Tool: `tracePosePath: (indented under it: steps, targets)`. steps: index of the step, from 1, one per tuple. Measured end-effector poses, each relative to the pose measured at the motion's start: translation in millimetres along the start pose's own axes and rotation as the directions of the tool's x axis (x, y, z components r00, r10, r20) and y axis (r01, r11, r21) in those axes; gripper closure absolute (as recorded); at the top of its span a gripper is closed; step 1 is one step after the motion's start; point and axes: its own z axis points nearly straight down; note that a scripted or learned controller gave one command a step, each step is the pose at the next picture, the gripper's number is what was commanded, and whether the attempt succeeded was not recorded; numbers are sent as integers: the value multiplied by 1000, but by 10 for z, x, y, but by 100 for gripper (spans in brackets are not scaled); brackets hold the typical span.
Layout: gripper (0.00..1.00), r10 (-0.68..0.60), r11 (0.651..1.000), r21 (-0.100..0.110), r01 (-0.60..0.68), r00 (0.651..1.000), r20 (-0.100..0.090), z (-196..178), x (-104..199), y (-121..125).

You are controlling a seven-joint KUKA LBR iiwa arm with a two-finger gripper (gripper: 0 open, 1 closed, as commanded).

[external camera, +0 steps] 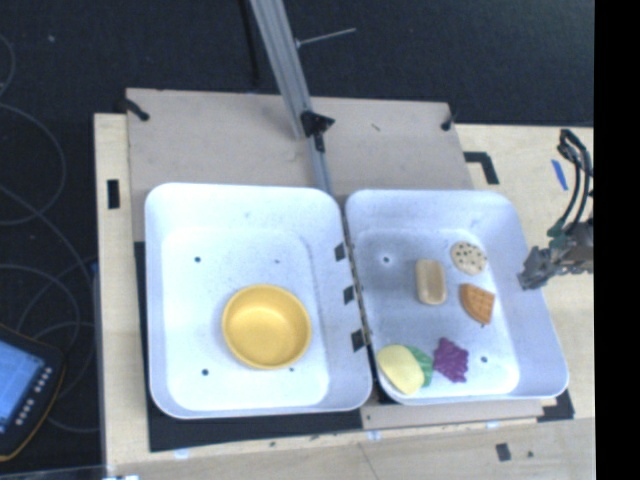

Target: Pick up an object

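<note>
Yellow bowl (265, 325) in the left bin (170, 218) looks light, rigid, slick; I'd pinch its rim. Smaller toy foods in the right bin (500, 218), tan bread piece (431, 282) to cookie (467, 257), seem light too. My gripper (540, 266) hovers at that bin's right edge; I cannot tell its state.

Yellow bowl (266, 325) in left bin (180, 218), 5 items in right bin (400, 218), gripper (535, 268) beside it

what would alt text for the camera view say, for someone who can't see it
Two shallow white bins sit side by side on a bench: the left bin holds a yellow bowl, the right bin small toy foods including a cookie and purple grapes. The gripper hovers at the right bin's right rim.
</note>
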Motion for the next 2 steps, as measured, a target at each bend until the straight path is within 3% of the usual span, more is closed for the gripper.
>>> tracePosePath:
  steps: [2]
  targets:
    - [100, -3, 1000, 3, 3, 1000, -3, 126, 935, 268]
